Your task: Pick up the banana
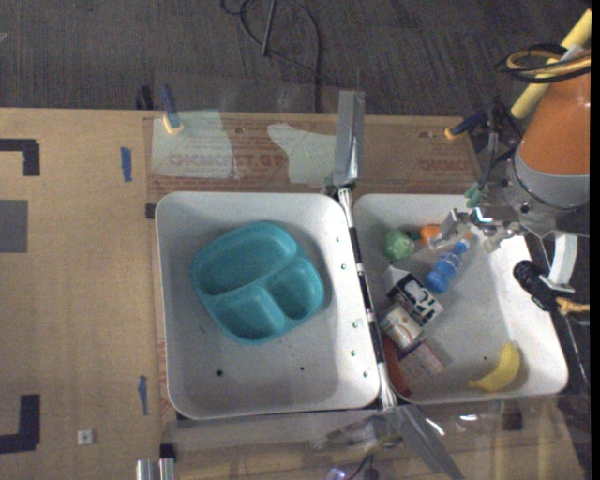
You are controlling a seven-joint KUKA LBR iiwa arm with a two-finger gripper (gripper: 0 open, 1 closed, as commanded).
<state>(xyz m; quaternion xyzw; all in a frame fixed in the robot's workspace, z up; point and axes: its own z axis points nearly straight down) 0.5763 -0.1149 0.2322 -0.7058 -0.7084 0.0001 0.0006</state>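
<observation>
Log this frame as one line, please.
phase: approach | hand: over right bin's far side | banana: near-right corner, not held

Arm (553, 141) cut off at right edge — packages (412, 323) in right bin too small to read.

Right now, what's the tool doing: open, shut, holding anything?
Tool: over the right bin's far side near the blue bottle; open or shut cannot be told. The banana lies untouched.

a robotics lab: taped wooden bench (75, 309), two white bins (178, 375), cables (272, 28) on the floor.
</observation>
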